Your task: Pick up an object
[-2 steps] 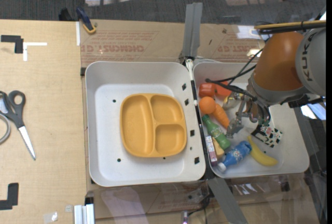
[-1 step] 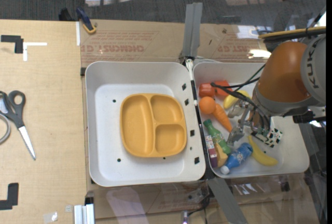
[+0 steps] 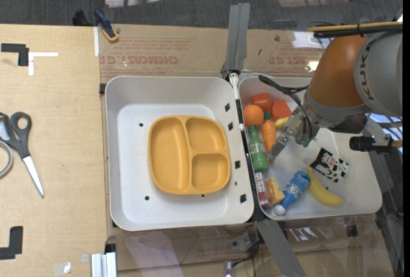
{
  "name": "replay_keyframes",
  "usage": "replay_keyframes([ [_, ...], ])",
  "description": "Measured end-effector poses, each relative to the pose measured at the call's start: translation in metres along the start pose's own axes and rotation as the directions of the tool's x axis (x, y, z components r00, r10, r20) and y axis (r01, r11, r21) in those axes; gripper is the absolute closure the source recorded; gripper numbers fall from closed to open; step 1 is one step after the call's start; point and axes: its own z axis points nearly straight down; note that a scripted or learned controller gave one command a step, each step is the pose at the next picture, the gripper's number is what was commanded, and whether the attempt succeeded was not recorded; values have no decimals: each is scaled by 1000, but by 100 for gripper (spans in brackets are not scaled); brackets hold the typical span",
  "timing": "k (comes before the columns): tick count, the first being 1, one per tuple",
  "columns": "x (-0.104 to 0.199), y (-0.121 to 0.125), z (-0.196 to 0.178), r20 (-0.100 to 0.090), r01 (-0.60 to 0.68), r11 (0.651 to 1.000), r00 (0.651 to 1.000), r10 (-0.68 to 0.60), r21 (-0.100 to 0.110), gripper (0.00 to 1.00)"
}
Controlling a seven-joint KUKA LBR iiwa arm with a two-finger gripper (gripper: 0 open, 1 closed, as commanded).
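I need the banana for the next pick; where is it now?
The banana lies in the right bin, near its front right corner, between the blue bottle and the black-and-white cow toy.

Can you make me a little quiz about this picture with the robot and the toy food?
1. True or false: the yellow plate lies in the left bin.
2. Which thing lies nearest the front right corner of the right bin? A) the banana B) the orange C) the green bottle
3. Fill in the missing word: on the bench left of the bins lies a pair of ____.

Key: 1 true. 2 A. 3 scissors.
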Motion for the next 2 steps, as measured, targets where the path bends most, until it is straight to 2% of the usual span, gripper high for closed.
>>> replay_keyframes([
  [1, -19, 11, 0, -4, -163, 987, 987, 163, 2, 0],
  [2, -20, 12, -10, -1, -158, 987, 987, 158, 0, 100],
])
